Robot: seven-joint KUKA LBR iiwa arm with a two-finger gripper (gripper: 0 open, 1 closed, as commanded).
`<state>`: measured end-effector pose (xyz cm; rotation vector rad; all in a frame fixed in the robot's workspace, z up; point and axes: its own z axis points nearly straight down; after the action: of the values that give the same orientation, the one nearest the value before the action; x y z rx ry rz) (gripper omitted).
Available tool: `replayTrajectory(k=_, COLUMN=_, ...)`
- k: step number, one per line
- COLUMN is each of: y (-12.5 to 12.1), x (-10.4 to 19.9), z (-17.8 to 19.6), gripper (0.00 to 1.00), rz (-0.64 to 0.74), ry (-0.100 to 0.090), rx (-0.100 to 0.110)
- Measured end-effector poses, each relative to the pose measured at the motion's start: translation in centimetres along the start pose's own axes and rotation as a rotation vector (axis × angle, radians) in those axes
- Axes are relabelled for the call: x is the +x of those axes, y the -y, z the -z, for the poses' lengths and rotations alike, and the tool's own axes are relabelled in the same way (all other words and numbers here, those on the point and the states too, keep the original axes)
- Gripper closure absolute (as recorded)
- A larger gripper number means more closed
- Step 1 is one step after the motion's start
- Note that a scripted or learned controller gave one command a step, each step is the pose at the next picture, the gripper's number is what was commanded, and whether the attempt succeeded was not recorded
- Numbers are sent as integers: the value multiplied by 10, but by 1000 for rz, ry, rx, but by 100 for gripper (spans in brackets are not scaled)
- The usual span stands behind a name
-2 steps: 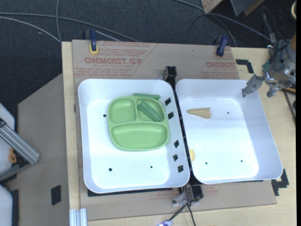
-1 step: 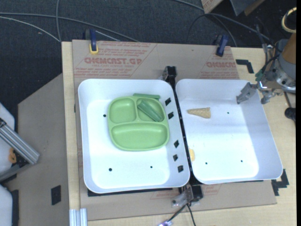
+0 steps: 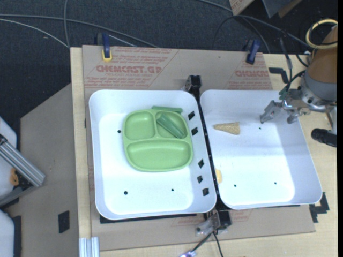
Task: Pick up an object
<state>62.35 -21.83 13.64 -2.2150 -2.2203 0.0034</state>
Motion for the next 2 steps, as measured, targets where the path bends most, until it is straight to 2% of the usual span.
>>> replayTrajectory(k=1, y=-1, x=4, z=-52, gripper=0, rz=1, ry=-6, rx=-1)
replayTrajectory(k=2, y=-2, x=2, z=-38, gripper=100, rz=2, ry=0, rx=-5)
